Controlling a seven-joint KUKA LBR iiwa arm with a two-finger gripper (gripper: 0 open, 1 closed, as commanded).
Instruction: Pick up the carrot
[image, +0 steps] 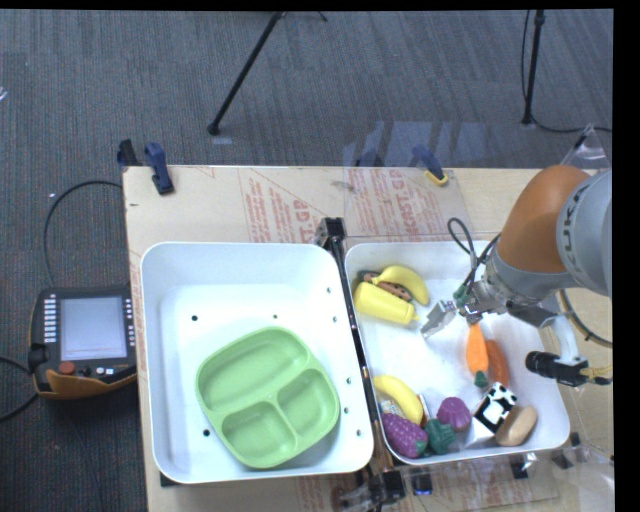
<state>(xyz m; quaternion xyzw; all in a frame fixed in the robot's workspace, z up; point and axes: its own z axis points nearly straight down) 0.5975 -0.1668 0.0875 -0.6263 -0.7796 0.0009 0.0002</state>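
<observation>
The carrot (476, 350) is orange with a green leafy end and lies lengthwise in the right part of the right bin (400, 335). A second orange piece (497, 362) lies right beside it. The gripper (448, 317) hangs over the middle of the right bin, just up and to the left of the carrot's upper tip. Nothing shows in its grasp. The grey arm with its orange band (545, 235) comes in from the right, above the carrot.
In the right bin are a yellow block and a banana (392, 295) at the upper left, a second banana (398, 397), purple grapes (404, 435), a purple piece (454, 412), a black-and-white cube (495, 407) and a tan potato (516, 426). A green divided plate (267, 397) lies in the left bin.
</observation>
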